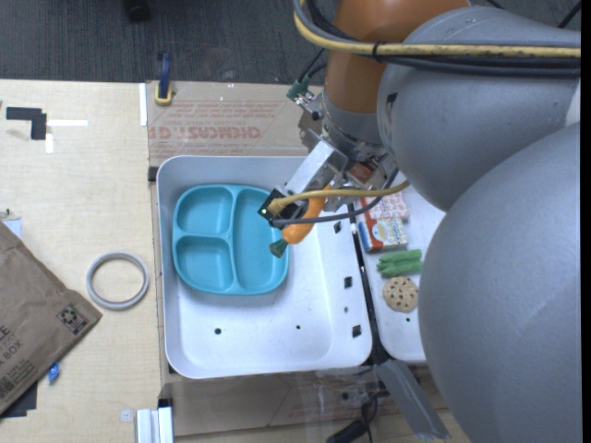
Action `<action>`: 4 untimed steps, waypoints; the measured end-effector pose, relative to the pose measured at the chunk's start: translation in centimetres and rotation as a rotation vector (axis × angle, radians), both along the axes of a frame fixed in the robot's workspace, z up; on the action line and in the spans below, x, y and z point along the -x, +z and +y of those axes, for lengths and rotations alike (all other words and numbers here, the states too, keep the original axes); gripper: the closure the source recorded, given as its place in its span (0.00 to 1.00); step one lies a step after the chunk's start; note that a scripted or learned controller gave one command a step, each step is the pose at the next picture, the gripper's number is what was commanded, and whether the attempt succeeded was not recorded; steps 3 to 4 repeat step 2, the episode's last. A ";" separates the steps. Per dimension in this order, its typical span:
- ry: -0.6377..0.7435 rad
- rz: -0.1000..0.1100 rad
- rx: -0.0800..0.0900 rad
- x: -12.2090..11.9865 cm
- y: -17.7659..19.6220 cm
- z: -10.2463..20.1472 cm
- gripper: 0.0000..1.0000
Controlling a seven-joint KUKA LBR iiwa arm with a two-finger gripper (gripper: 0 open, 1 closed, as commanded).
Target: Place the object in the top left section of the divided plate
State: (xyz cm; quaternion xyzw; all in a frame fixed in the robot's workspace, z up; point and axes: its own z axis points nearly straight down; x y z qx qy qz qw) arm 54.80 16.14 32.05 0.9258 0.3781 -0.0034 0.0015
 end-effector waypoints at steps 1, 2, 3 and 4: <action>-0.453 -0.005 -0.001 -4.0 6.2 1.4 1.00; -0.170 -0.004 -0.001 2.2 12.1 5.2 1.00; -0.170 -0.004 -0.001 2.2 12.1 5.2 1.00; -0.170 -0.004 -0.001 2.2 12.1 5.2 1.00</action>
